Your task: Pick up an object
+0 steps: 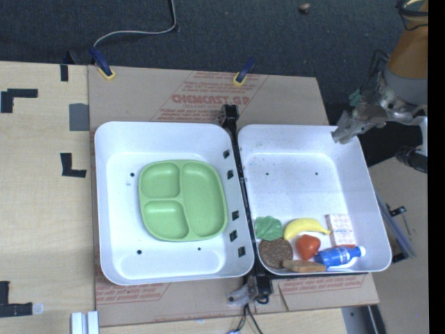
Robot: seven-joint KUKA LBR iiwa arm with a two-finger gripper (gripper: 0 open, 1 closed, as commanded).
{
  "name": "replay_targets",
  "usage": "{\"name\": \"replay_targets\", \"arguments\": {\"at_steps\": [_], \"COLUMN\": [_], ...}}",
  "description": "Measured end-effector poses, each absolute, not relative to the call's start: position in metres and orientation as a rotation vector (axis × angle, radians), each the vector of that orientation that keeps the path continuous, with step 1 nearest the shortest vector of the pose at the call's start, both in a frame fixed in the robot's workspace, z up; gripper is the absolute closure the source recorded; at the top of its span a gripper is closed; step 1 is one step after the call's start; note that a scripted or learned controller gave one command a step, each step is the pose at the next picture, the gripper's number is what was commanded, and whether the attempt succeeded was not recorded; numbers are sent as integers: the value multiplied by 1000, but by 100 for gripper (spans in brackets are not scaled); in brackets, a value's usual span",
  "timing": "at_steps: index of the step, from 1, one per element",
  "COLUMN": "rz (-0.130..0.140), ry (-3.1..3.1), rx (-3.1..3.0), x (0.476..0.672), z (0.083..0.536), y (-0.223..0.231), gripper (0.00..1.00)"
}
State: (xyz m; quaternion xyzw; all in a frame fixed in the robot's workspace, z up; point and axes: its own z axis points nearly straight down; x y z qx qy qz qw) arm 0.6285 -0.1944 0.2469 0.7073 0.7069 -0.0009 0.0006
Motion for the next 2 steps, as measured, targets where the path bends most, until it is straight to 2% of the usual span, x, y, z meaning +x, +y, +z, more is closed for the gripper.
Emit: {"name": "replay_targets", "arguments": {"at_steps": [1, 2], "rz": [-5, 0], "ry": [2223, 2222], "rx": [2221, 2219], "x": [649, 645], "z": [173, 216], "y": [-211, -189], "gripper": [100, 100]}}
